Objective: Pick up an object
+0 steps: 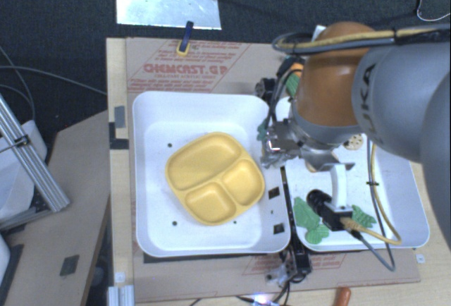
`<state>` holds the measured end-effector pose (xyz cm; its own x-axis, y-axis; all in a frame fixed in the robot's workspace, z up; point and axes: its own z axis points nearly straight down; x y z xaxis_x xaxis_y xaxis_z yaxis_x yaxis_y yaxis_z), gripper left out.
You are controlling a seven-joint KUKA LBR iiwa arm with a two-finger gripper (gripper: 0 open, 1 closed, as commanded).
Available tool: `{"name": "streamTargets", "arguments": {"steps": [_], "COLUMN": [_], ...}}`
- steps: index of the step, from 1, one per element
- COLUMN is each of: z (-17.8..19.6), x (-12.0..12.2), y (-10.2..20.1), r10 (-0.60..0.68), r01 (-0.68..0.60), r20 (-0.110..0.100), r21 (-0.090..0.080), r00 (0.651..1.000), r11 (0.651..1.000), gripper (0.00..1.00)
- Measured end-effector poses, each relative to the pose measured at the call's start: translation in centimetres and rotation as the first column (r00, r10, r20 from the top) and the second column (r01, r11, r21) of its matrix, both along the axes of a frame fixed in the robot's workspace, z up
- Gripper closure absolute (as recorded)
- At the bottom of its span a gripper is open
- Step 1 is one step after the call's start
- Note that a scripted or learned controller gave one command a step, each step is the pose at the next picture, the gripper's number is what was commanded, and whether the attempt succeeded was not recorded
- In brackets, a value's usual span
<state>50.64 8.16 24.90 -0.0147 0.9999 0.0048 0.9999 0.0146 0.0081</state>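
A yellow divided plate [215, 178] was seen lying flat in the left bin [158, 121], near its middle and shifted slightly toward 4 o'clock, with its three compartments facing up. The gripper [276, 146] was placed over the wall shared by the two bins, at 2 o'clock from the plate and just beside its rim. Whether it was open or closed could not be told, as it was largely covered by the arm [394, 100]. In the right bin [416, 223] a green thing [308, 216] was found toward 7 o'clock. A pale speckled thing [356, 142] was partly hidden under the arm, at 3 o'clock from the gripper.
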Motion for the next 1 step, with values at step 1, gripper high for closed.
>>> {"name": "streamTargets", "arguments": {"steps": [1], "z": [26.00], "x": [0.59], "y": [2.06], "r10": [-0.008], "r01": [0.008], "r20": [0.013], "r21": [0.001], "r00": [1.000], "r11": [1.000], "gripper": [1.00]}}
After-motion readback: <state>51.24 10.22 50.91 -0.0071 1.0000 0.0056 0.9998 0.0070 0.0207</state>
